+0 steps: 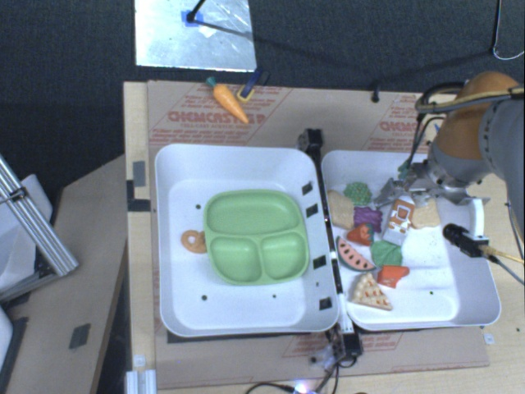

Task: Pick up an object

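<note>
So the arm comes in from the right of the frame and the claw (pixel 399 194) is parked low over the right bin (pixel 472 298), right at the top of the toy food pile. Makes sense, since that's where all the pickable stuff is bunched up. Can't honestly tell if the claw is clenched or released from this angle.

Closest to it is a small white and orange carton (pixel 399 219), touching or just beside the claw, so my guess is that's the target. Around it: a green broccoli-looking piece (pixel 358 192), a purple thing (pixel 367 217), a watermelon slice (pixel 353 255), and a pizza slice (pixel 371 293) lower down.

The left bin (pixel 176 302) holds a green divided plate (pixel 253 235) in the middle with a little pretzel (pixel 194 241) just left of it. A toy carrot (pixel 229 102) sits out on the tabletop (pixel 98 245) near the top, well away from the arm.
</note>
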{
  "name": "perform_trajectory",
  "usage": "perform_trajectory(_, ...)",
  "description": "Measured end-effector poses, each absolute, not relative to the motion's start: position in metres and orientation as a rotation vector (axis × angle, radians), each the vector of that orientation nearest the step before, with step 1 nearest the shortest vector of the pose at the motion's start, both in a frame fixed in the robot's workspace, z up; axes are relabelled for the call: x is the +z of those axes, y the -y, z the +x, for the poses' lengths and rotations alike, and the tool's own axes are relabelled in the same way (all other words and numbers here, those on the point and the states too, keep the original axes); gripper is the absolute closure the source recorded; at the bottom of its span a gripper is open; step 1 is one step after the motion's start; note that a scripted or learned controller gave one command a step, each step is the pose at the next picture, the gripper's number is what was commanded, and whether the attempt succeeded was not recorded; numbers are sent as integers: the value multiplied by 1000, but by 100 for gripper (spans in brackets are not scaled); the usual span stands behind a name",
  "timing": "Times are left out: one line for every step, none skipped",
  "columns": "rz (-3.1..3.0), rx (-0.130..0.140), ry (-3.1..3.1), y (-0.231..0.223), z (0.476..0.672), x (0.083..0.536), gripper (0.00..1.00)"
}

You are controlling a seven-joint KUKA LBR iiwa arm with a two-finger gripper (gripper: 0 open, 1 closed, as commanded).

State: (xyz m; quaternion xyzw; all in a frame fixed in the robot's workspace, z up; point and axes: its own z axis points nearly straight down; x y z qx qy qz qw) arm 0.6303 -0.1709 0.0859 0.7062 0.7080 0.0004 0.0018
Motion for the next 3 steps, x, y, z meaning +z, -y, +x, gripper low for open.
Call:
perform_trajectory(2208,7,-2215,172,633,100,100)
perform_trajectory(2216,6,-2217,177,633,164,100)
perform_trajectory(2212,6,-2221,177,635,219,100)
